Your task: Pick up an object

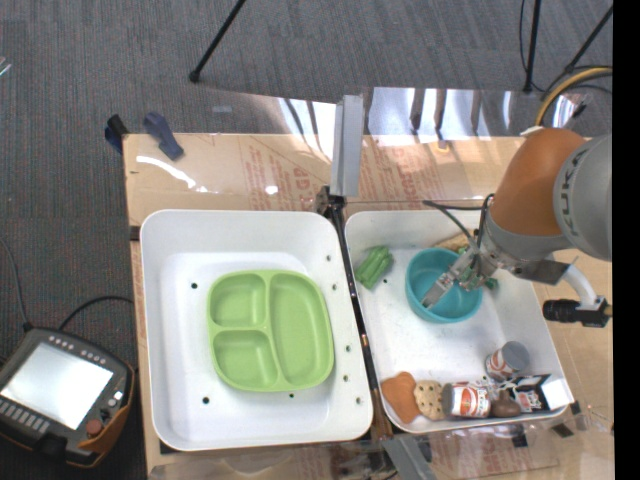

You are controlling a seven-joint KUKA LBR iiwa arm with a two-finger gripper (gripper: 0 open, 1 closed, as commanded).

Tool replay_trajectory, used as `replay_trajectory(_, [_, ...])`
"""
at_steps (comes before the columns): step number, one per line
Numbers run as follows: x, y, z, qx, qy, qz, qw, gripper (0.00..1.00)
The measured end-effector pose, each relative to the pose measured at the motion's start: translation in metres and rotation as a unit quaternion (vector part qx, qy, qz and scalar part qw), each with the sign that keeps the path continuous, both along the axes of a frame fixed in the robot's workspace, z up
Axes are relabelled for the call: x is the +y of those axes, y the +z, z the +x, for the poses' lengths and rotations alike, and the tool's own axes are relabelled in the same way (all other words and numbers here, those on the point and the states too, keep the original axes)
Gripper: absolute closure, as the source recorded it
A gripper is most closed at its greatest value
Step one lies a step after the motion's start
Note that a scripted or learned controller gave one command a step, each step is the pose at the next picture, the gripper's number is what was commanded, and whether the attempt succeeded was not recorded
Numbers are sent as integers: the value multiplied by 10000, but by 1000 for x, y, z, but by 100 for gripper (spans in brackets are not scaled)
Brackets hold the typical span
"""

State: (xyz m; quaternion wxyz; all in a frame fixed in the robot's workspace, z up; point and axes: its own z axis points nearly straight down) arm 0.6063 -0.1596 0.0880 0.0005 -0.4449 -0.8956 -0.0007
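My gripper [447,286] reaches down into the teal bowl [443,304] in the right bin [400,348], its fingers low inside the bowl near the middle. I see nothing between them. A green object [375,266] lies left of the bowl. Along the bin's front edge sit a brown bread-like piece [400,395], a cookie [429,398], a small can [466,401], a grey cup [514,356] and a dark packet [528,395]. The grey arm with its orange band [535,183] comes in from the right above the bowl.
The left bin [180,258] holds a light green divided plate [270,330]. A vertical metal post [347,148] rises between the bins at the back. A tablet-like controller [60,388] lies off the bench at lower left.
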Motion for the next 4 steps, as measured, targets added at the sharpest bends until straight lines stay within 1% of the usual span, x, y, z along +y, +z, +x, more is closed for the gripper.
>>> replay_trajectory(1, [62, 1, 27, -14, 302, -7, 9995, 0])
replay_trajectory(2, [2, 1, -14, -2, -202, -14, 9998, 0])
replay_trajectory(3, [54, 1, 9, -13, -558, -3, 9984, 0])
replay_trajectory(4, [67, 1, 27, -9, -442, -20, 9990, 0])
